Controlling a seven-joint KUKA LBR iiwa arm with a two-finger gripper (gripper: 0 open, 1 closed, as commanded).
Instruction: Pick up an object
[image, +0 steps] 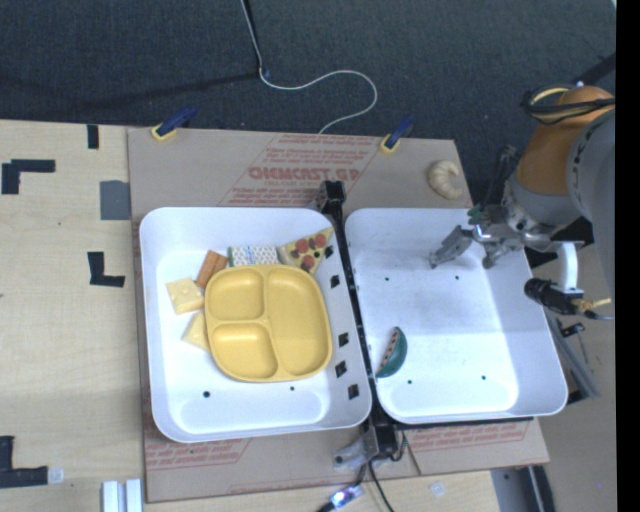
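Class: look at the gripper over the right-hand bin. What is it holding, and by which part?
Nothing. The gripper hangs open above the right bin, with no object between its fingers.

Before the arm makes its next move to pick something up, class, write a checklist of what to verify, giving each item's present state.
1. A target lies in the right bin: ok, the green slice sits near its left wall.
2. Gripper is above that bin: ok, over its upper part.
3. Gripper is over the slice: not ok, it is well apart, up and right.
4. Something is held already: cannot tell.
5. Space around the slice: ok on its right; the wall is close on its left.
6. Left bin items: ok, the yellow divided plate lies away from the arm.
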